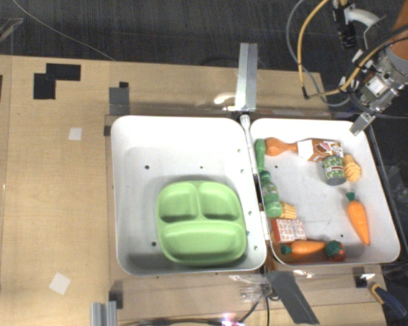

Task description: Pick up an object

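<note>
Wooden bench bears two white bins.

No print on the small can or packets is legible

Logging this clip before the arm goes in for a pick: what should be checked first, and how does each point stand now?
1. Gripper above the right bin's far right corner, outside the pile: ok.
2. Gripper carrying nothing: cannot tell.
3. Carrot lies apart from its neighbours, easy target: ok.
4. Can crowded against the packet: not ok.
5. Items along the divider packed tight: not ok.
6. Green tray sits in the left bin, out of the way: ok.
</note>
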You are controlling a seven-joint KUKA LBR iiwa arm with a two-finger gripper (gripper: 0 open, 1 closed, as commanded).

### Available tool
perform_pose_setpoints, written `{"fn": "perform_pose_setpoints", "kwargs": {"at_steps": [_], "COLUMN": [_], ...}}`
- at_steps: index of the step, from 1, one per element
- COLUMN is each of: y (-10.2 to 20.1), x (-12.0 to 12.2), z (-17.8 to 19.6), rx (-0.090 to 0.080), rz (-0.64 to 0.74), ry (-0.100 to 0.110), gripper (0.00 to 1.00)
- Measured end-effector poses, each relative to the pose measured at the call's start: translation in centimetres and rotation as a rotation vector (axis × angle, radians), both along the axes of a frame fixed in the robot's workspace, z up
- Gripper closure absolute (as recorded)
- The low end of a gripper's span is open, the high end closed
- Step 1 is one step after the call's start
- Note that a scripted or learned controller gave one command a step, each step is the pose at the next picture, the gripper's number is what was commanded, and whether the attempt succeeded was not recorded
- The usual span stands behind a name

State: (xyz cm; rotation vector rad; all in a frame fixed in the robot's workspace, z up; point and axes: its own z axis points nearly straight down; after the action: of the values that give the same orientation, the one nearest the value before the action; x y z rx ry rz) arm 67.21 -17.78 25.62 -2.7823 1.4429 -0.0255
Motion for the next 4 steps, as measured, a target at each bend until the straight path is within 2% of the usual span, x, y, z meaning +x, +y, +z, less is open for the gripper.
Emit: {"fn": "perform_pose_setpoints", "kwargs": {"at_steps": [1,3,4], "y": [-1.7,-2.6,-2.3], "x": [-0.3,-0.2,-0.1], "z": [-8.9,-4.8,-7.3], "rx": [0.001,-0.005,-0.007], "rz": [0.296,0.517,0.69], "ry": [0.016,0.01,0.012], "gripper": [1.0,1.0,1.0]}}
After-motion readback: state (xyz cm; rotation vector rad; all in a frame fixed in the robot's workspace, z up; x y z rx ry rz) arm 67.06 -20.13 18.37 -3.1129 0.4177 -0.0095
